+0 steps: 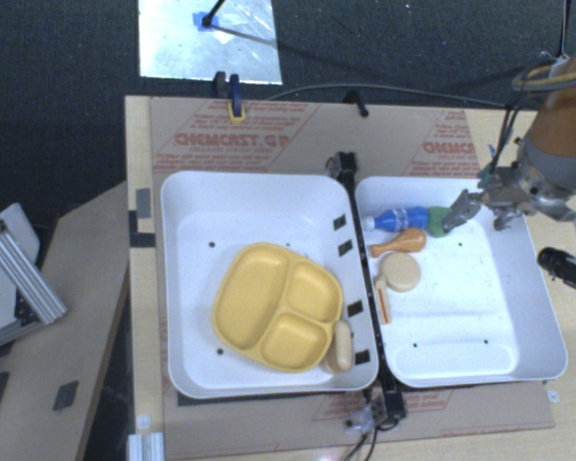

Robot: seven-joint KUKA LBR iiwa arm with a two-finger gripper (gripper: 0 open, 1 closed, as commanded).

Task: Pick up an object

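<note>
End effector [458,215] sits over the far edge of the right shallow white bin [533,349]. Its tip is just beside a small rounded green object [436,221], maybe touching it. Can't tell if it is open or closed, and no item is seen gripped in it. The grey arm with orange band [562,123] comes in over the right edge of the worktop [137,152].

Far-left corner of the right bin: the green object lies at the right end of a blue and white plastic bottle [394,220]. The bottle lies on its side along the far wall. Just nearer, an orange drumstick-shaped toy [399,242] lies on its side, thick end toward the green object, close to the bottle. Nearer again, a round beige disc [400,272] lies flat near the left wall. A thin orange stick [382,305] lies along that left wall, just beside the disc's near-left edge.

Left shallow white bin [187,257]: a yellow three-compartment plastic plate [274,305] lies flat in the near-right part, slightly turned. A pale beige oblong roll-shaped piece [341,346] lies against the plate's near-right rim, by the bin's near-right corner.

Both bins sit side by side, walls meeting, on a brown cardboard sheet with red print [230,133]. A blue and yellow clamp [233,94] sits at the sheet's far edge.
</note>
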